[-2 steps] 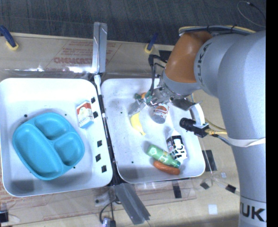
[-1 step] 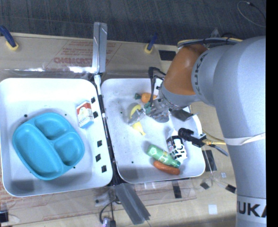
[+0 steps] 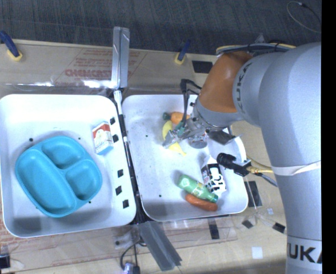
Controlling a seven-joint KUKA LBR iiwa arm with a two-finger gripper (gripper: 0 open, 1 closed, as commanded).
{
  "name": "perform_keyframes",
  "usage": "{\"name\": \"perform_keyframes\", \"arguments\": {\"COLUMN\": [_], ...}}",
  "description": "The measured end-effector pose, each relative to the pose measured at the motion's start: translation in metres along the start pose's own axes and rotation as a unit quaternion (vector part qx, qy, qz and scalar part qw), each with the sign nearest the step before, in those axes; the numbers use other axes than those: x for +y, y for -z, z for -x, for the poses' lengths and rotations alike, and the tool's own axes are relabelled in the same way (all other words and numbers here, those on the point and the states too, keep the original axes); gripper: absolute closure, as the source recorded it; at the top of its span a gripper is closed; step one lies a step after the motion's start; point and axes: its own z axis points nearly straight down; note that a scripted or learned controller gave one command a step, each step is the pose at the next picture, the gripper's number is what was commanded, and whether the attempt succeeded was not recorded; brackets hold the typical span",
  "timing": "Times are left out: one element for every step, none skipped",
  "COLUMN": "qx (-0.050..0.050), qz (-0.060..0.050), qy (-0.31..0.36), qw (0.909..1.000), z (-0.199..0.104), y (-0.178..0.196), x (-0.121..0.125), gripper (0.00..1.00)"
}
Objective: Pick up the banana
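Partly hidden under the gripper: the banana, with the fingers lost against it, too small and cluttered to tell open from shut. Behind the wrist, an orange item, mostly covered and not identifiable. Cut off at the right and near edges: the arm.
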Motion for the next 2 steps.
{"name": "perform_keyframes", "arguments": {"qx": [-0.001, -0.001], "qz": [0.002, 0.002], "qy": [-0.032, -0.032], "qw": [0.9995, 0.9995], "z": [-0.0451, -0.0449], "y": [0.101, 0.101], "x": [0.0581, 0.0581], "gripper": [1.0, 0.0]}}
